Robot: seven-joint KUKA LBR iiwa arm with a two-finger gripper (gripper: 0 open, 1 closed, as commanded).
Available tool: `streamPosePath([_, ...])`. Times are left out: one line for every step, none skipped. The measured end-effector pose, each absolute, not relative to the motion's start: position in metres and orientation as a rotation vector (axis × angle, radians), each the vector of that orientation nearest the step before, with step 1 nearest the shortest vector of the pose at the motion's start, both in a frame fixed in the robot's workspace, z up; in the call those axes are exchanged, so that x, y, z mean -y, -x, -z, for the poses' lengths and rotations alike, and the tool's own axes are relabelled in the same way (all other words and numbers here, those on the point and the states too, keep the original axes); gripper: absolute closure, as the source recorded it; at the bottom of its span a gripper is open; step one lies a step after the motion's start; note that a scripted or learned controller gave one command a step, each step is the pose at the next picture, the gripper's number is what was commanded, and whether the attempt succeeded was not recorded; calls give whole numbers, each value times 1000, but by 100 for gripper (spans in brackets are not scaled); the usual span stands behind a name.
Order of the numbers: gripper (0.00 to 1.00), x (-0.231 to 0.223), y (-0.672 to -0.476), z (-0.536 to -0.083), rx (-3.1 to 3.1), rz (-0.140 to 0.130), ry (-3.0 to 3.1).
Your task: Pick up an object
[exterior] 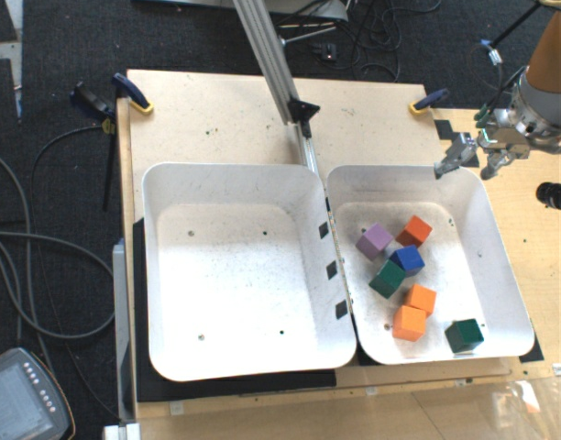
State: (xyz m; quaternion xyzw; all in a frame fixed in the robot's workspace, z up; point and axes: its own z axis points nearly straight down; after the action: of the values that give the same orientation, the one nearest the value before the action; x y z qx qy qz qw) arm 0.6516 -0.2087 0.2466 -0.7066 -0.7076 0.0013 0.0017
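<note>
The tool is seen at the upper right, hanging over the far right corner of the right bin, just at its rim. Its two fingers are spread wide and nothing is held between them. The arm enters from the right edge, grey with its orange band showing above the wrist.

The things to be picked are all gathered in the right bin — a loose cluster of small cubes. A purple cube lies at the cluster's left, an orange cube just beside it to the right, a blue cube below these and touching or nearly touching a dark green cube. Lower down, two more orange cubes sit close together, and a second dark green cube lies apart near the bin's near right corner. The left bin holds no cubes. Both bins rest on the counter.

The step in hand is judged to be the approach: no cube has been lifted yet, and the tool is well apart from the cluster. What the next move calls for is a travel inward over the bin and a descent onto one chosen cube. The lone green cube by the corner may be the easiest to straddle — though the bin wall is near — since the clustered cubes leave little room for fingers between neighbours.
</note>
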Motion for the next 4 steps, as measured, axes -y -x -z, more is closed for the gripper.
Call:
streamPosePath([0,208,-653,-249,2226,-1,2219])
streamPosePath([0,210,-661,-191,2223,-5,2216])
streamPosePath([0,200,-660,-142,2223,-4,2215])
streamPosePath([0,199,-660,-92,2223,-4,2215])
